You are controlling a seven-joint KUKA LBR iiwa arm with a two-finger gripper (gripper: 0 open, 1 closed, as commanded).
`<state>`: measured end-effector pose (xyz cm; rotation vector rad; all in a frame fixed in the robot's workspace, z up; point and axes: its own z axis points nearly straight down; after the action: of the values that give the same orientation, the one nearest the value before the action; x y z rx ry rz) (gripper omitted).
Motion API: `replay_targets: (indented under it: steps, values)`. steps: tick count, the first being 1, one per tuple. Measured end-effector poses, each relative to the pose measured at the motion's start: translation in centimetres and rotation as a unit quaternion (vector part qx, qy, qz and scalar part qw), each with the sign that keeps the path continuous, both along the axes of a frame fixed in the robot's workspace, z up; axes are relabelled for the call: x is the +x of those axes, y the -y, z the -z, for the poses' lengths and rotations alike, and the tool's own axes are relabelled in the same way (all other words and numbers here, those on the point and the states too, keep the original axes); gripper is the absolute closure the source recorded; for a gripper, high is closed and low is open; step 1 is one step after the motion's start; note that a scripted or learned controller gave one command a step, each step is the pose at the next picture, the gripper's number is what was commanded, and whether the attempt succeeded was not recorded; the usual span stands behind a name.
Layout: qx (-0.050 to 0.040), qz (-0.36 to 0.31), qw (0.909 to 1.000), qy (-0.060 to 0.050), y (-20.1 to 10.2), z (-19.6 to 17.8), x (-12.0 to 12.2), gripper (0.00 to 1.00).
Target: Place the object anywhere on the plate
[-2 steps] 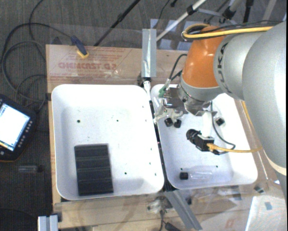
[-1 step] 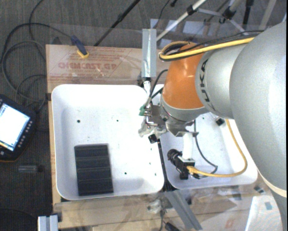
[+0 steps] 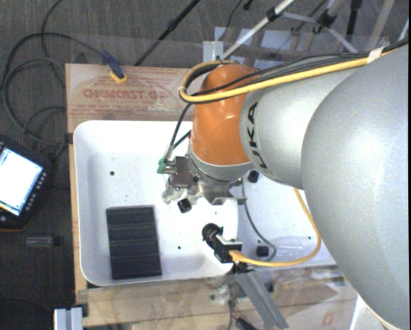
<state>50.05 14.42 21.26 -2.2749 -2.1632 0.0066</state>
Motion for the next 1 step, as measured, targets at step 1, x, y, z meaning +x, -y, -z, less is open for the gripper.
replay_targets:
  steps: [1]
  values:
    - [-0.0005,-0.038,0.9993,-0.001,-4.93,1.26,-1.66,1.00]
